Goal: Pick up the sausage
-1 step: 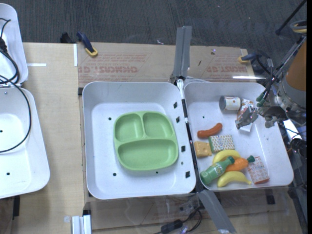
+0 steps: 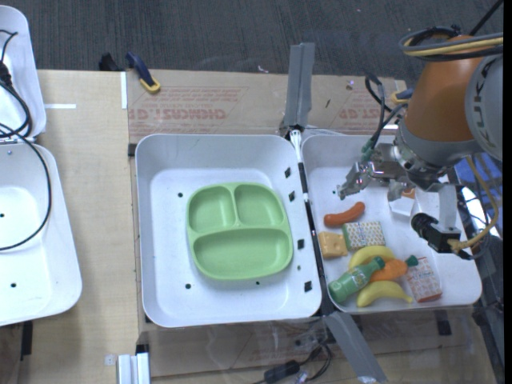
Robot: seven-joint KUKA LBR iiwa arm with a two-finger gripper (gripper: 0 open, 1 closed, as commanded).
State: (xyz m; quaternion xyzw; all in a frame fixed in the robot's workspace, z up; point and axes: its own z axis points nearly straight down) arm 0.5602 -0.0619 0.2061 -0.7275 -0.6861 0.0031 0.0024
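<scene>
- One glossy orange-red sausage (image 2: 345, 214), a short curved tube, lies in the right bin (image 2: 458, 294), just above a tan square cracker-like block (image 2: 333, 244).
- Below it: two smooth yellow bananas (image 2: 376, 274), one green bottle (image 2: 354, 280), one carrot (image 2: 394, 268), two patterned packets (image 2: 365, 234).
- One matte green three-section plate (image 2: 239, 231) sits in the left bin (image 2: 160, 238).
- The gripper (image 2: 358, 177) hangs above the sausage, apart from it, holding nothing; I cannot tell how wide its jaws stand.

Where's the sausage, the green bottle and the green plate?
sausage (image 2: 345, 214), camera view, its middle.
green bottle (image 2: 353, 281), camera view, its body.
green plate (image 2: 238, 263), camera view, bare floor of its big compartment.
</scene>
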